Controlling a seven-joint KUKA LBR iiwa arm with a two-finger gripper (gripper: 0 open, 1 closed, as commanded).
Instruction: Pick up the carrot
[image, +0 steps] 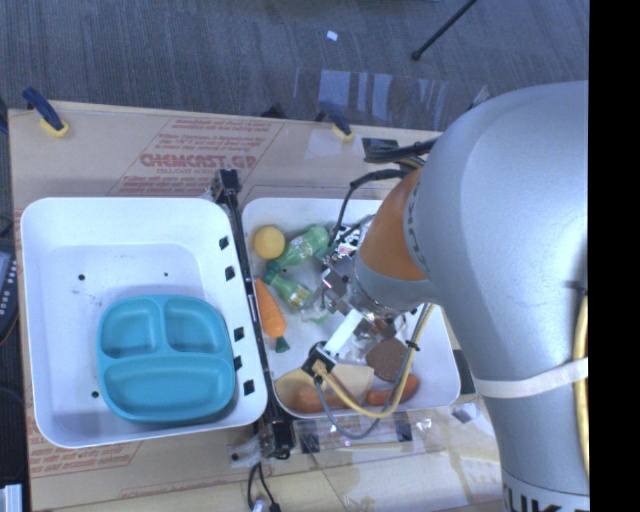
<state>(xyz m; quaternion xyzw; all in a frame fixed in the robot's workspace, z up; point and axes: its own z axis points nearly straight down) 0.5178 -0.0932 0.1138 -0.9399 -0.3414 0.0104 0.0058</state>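
The carrot (270, 309) is orange with a green stub at its near end. It lies lengthwise along the left wall of the right bin (443, 352), near the divider. My gripper (328, 283) hangs low over the middle of that bin, about a hand's width right of the carrot and not touching it. It sits among green items, under the orange-banded wrist (392, 243). The big grey arm (510, 250) hides the bin's right side.
A yellow ball (268, 241) and green bottle-like items (303, 246) lie behind the carrot. Bread (352, 380), a brown biscuit (386, 358) and a sausage (392, 393) crowd the near end. The left bin (60, 250) holds a blue divided plate (165, 360).
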